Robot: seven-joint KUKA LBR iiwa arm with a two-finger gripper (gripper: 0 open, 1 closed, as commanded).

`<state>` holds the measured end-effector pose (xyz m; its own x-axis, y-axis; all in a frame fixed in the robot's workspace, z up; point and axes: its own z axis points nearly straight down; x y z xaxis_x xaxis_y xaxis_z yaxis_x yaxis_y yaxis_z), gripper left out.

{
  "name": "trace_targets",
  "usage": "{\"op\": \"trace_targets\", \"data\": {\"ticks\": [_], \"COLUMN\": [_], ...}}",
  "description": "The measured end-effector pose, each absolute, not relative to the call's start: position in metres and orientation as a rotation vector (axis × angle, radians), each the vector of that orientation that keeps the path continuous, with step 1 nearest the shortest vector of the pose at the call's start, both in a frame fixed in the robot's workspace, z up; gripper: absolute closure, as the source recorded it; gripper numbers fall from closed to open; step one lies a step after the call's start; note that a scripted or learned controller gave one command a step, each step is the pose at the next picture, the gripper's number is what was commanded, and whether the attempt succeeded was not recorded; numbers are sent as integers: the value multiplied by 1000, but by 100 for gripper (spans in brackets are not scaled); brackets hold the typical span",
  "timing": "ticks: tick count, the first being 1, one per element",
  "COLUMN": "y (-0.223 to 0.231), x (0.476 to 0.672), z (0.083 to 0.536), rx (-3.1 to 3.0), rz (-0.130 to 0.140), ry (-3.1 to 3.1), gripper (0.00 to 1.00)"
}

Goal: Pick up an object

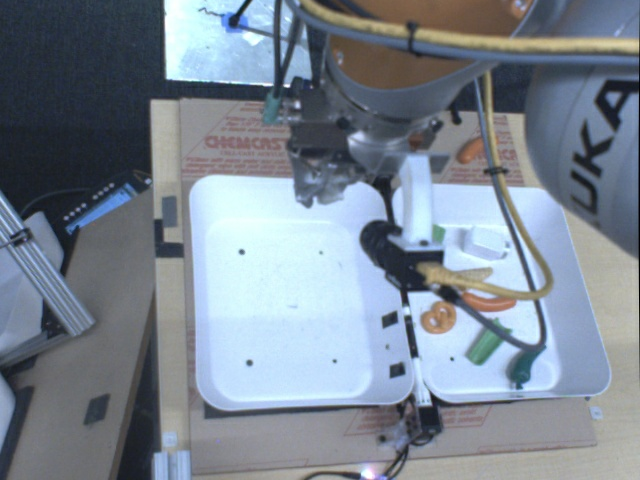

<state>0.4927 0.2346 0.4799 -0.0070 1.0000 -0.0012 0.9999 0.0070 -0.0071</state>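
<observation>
My gripper hangs over the far edge of the left bin, near the wall shared with the right bin. Nothing shows beneath it on the white floor there. The objects lie in the right bin: a small brown pretzel, a green block, a teal piece near the front rim, an orange carrot-like piece and a white block. All of them are to the right of the gripper and nearer the front. The arm hides part of the right bin's far side.
An orange item lies on the cardboard behind the right bin. A grey metal frame stands at the left, off the bench. The arm's large body covers the upper right.
</observation>
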Motion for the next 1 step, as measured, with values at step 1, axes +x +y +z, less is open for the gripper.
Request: {"op": "trace_targets", "data": {"ticks": [1], "y": [234], "x": [573], "z": [538], "rx": [-2224], "rz": [-14], "ry": [-2225], "gripper": [100]}}
